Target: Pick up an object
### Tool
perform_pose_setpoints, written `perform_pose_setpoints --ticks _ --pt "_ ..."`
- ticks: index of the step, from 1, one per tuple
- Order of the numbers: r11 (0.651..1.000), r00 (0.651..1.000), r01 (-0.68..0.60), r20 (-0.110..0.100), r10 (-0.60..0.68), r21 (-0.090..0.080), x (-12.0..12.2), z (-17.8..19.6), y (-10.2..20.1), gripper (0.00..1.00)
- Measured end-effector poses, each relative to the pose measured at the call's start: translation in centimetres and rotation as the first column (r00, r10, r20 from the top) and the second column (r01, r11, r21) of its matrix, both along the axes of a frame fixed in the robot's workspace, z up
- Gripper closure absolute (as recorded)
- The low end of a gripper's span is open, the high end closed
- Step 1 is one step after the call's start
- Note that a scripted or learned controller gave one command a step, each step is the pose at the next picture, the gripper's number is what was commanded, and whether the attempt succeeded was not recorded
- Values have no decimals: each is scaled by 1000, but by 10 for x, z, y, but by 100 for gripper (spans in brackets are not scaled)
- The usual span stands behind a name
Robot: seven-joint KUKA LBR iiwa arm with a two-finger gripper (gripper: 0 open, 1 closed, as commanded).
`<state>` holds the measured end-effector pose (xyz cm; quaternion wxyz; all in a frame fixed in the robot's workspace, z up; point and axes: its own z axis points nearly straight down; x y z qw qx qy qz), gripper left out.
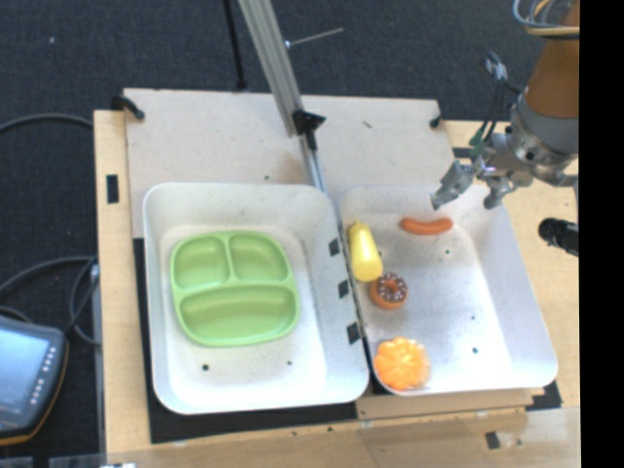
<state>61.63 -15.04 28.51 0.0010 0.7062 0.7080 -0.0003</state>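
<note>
Above the right bin (pixel 507 291), the gripper (pixel 475 189) hangs with fingers spread, grasping nothing
Just below and left of its fingertips lies the orange sausage (pixel 426 225), untouched

Arm (pixel 554 76) cut off at right edge, grey screen device (pixel 27 375) cropped at left

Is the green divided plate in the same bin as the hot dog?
No: the green divided plate lies in the left bin, while the hot dog lies in the right bin.
</note>
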Motion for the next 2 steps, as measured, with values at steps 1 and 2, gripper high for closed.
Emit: perform_pose_setpoints --ticks 1,2 --pt "1000 1000 5 2 -5 -2 18 6 -47 0" --pt "1000 1000 8 -10 -8 2 -56 -61 -76 0"
